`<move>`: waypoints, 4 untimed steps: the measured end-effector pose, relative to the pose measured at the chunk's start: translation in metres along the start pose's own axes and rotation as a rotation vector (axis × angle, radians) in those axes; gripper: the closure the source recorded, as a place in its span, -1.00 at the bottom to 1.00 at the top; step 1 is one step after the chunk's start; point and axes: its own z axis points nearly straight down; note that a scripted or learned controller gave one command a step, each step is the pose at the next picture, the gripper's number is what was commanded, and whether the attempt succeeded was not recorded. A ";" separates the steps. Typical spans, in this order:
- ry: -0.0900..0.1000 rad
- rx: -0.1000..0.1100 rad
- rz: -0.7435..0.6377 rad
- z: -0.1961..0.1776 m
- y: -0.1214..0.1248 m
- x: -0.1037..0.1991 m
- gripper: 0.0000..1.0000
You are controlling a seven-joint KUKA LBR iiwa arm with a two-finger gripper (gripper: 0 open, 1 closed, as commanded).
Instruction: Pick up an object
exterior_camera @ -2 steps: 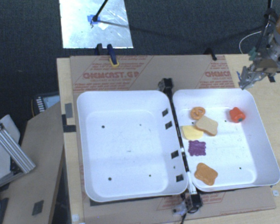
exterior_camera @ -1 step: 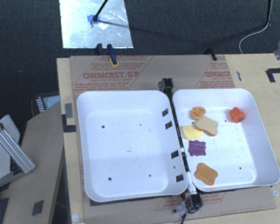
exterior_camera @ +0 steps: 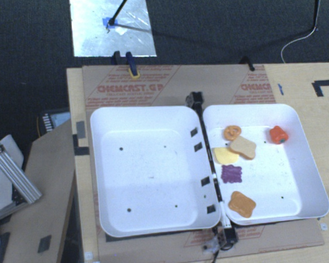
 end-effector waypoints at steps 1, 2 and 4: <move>0.008 0.015 -0.009 0.033 0.005 0.090 1.00; 0.009 0.026 -0.009 0.172 0.029 0.179 1.00; 0.010 0.017 -0.010 0.104 0.005 0.207 1.00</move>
